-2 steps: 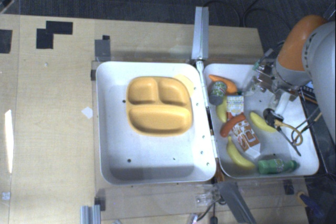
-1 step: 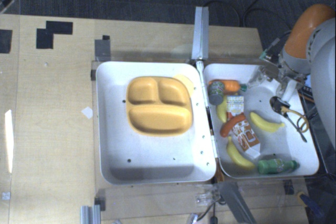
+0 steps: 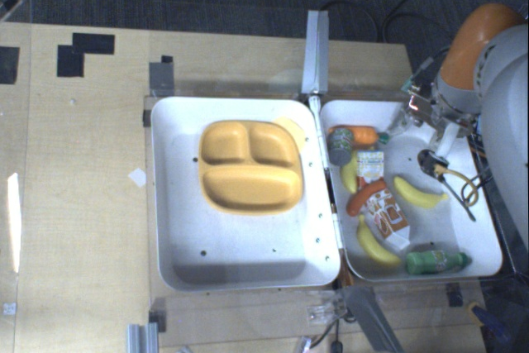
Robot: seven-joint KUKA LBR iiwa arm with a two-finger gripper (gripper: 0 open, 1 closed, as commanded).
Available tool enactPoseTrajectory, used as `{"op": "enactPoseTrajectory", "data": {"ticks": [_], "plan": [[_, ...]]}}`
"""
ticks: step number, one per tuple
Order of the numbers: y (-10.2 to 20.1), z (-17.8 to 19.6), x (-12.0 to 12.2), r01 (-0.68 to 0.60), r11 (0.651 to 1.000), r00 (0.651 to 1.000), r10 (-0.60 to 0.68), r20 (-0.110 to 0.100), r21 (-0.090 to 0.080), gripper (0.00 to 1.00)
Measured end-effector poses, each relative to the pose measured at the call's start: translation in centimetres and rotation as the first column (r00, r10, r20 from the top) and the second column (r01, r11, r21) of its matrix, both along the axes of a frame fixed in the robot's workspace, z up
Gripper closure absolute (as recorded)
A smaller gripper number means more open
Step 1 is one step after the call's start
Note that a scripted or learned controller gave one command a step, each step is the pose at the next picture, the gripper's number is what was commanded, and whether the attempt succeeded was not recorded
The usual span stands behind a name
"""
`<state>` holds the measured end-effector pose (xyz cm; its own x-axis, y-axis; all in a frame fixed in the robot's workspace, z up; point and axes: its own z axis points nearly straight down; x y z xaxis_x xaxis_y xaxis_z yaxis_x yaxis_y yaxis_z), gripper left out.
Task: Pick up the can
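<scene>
Even overhead light, soft shadows, slightly blurry, glare at left edge.

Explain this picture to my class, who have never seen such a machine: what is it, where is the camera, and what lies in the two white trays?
One camera looks down at a slant on a wooden bench. The grey robot arm with an orange band reaches in from the right over the right white bin, which holds yellow bananas, a small grey can, an orange carrot, a green bottle and packets. The left white bin holds a yellow sectioned tray. Nothing visibly sits in the gripper.
</scene>
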<state>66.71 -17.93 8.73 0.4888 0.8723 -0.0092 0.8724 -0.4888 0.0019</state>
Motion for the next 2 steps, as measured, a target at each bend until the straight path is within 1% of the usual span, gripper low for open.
{"op": "enactPoseTrajectory", "data": {"ticks": [1, 2], "plan": [[0.24, 0.00, -0.01, 0.063, 0.998, 0.998, -0.063, -0.003, 0.003, 0.00], [0.93, 0.02, -0.09, 0.068, 0.998, 0.998, -0.068, 0.000, -0.003, 0.00]]}}
